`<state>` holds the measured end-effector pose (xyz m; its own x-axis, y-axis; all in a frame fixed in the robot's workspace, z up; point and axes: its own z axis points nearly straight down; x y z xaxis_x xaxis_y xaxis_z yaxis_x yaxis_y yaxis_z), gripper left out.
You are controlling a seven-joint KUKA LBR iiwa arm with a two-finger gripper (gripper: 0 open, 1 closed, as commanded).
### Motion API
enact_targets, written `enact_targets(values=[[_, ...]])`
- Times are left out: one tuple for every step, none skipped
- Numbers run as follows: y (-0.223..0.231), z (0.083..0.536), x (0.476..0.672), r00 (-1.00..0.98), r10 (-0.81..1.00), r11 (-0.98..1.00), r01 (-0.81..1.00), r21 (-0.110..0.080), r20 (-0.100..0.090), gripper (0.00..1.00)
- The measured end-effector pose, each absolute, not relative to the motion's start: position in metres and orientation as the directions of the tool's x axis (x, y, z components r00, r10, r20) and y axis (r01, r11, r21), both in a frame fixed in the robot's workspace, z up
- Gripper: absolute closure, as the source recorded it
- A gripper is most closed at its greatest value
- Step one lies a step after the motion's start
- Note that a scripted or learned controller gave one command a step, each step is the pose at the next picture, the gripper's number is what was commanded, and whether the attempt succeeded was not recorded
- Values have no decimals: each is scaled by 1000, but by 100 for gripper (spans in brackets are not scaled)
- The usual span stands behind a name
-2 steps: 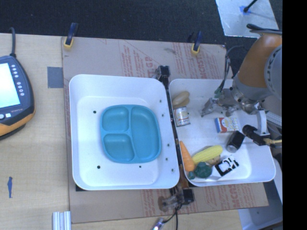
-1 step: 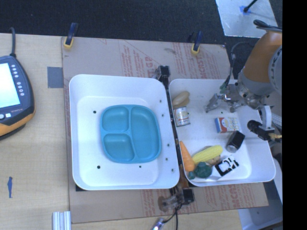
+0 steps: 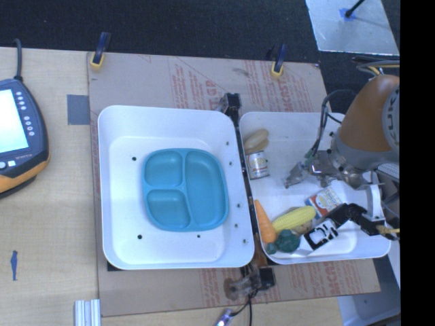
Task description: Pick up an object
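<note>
My gripper (image 3: pixel 296 176) hangs low over the middle of the right bin (image 3: pixel 289 126), reaching in from the right under the orange-banded wrist. Left of it stands a small silver can (image 3: pixel 257 165), with a tan potato-shaped piece (image 3: pixel 256 140) just behind it. Along the bin's front lie an orange carrot (image 3: pixel 264 222), a yellow corn cob (image 3: pixel 293 217), a green lump (image 3: pixel 287 241) and a black-and-white item (image 3: pixel 326 231). A small red-and-white packet (image 3: pixel 324 200) lies just right of the corn. I see nothing between the gripper and the bin floor.
The left bin (image 3: pixel 115 182) holds a blue divided plate (image 3: pixel 185 189). A tablet-like pendant (image 3: pixel 17 134) lies on the bench at far left. Clamps (image 3: pixel 99 51) hold the cardboard sheet at the back edge.
</note>
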<state>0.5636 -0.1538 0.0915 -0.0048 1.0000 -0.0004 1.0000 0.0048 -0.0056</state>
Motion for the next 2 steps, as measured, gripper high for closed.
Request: enact_targets(values=[[-198,92,511,-5,1000,5,1000,-4,-1,0],[-198,102,512,-12,1000,12,1000,-5,-2,100]])
